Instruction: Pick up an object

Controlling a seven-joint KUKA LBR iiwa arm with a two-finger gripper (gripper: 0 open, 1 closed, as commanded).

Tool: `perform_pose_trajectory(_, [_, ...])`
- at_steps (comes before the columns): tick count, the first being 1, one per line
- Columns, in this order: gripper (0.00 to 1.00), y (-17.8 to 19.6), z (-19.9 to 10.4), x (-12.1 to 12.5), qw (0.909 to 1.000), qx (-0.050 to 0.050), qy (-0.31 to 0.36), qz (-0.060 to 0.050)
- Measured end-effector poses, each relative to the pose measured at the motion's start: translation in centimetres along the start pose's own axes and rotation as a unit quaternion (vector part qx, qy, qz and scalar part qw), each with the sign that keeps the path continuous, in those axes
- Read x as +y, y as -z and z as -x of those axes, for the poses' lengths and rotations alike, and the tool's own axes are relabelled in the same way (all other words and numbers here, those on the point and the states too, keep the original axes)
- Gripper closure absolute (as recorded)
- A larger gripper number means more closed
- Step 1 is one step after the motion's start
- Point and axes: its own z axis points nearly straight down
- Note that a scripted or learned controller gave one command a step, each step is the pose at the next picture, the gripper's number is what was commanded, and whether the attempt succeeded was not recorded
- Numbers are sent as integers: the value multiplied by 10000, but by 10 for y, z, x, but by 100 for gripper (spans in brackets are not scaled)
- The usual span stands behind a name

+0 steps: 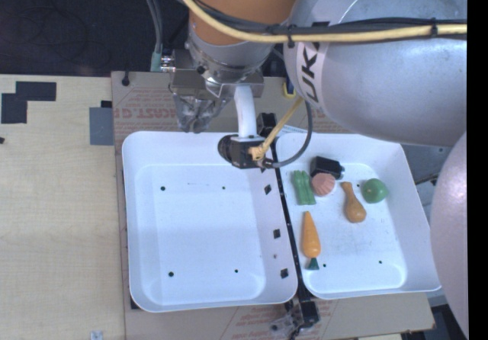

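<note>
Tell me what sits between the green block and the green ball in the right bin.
In the camera view, a pink shell-like piece and the tan pear-shaped toy lie between the green block and the green ball.

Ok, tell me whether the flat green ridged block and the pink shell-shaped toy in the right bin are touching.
Touching, as far as the camera view shows: the flat green ridged block and the pink shell-shaped toy lie side by side, their edges meeting with no white bin floor visible between them.
</note>
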Motion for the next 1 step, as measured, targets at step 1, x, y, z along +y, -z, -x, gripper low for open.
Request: perform_pose_trajectory(1, [100, -17, 57, -39, 10000, 18, -9, 65])
